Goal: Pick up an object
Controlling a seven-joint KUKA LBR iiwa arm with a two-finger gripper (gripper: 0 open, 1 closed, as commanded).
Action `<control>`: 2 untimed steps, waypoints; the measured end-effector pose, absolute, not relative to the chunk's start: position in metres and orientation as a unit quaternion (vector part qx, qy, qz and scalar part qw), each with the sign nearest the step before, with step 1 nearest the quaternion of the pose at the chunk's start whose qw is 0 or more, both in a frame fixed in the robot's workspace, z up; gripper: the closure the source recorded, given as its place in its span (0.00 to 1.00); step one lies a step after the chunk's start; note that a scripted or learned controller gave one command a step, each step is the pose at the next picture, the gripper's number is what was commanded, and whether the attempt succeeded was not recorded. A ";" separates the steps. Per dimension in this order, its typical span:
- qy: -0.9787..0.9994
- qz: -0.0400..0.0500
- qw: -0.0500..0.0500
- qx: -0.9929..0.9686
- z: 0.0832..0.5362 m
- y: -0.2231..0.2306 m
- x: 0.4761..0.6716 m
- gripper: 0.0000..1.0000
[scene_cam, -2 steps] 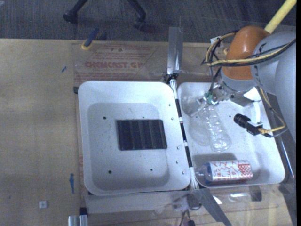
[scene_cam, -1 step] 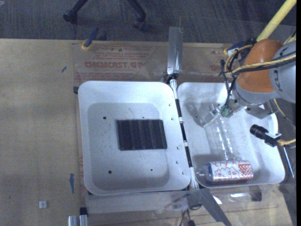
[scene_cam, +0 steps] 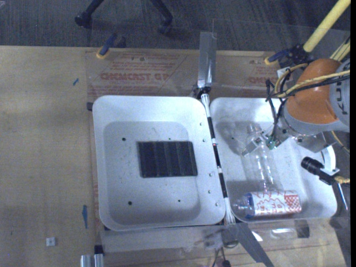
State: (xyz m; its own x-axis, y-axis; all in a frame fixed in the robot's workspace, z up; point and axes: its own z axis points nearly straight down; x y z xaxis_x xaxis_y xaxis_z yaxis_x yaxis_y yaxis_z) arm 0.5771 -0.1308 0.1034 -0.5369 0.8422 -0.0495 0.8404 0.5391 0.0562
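Closest to where I'm standing, a plastic bottle (scene_cam: pixel 268 203) lies on its side along the near edge of the right bin (scene_cam: pixel 311 204), red and white label, clear neck and cap pointing toward the divider between the two bins. That's the only loose thing I can spot to pick up. The left bin (scene_cam: pixel 111 149) just has a dark ribbed mat (scene_cam: pixel 167 159) sitting flat in the middle of its floor.

The arm (scene_cam: pixel 314 99) comes in from the right, orange band up top, and its hand (scene_cam: pixel 261 149) hangs over the middle of the right bin. It looks see-through from here, so honestly I can't tell whether the fingers are apart or together. Nothing looks caught in it. The bottle sits near the tip but toward me, not under it as far as I can judge.

What could go sideways? The bottle is round and slick, so I'd guess a pinch that lands off-center just squirts it away or sets it rolling. It's also tucked near the bin wall and the corner by the divider, so the hand could bump the rim on the way down. And if it drops straight from where it is, my bet is it closes on nothing.
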 end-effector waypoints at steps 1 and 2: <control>0.879 0.003 0.009 0.476 0.094 -0.115 0.642 0.00; 0.880 0.003 0.011 0.475 0.105 -0.114 0.644 1.00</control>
State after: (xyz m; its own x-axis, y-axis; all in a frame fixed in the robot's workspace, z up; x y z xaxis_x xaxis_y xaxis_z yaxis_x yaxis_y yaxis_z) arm 0.6435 -0.1141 0.1047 -0.5485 0.8360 -0.0165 0.8358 0.5487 0.0168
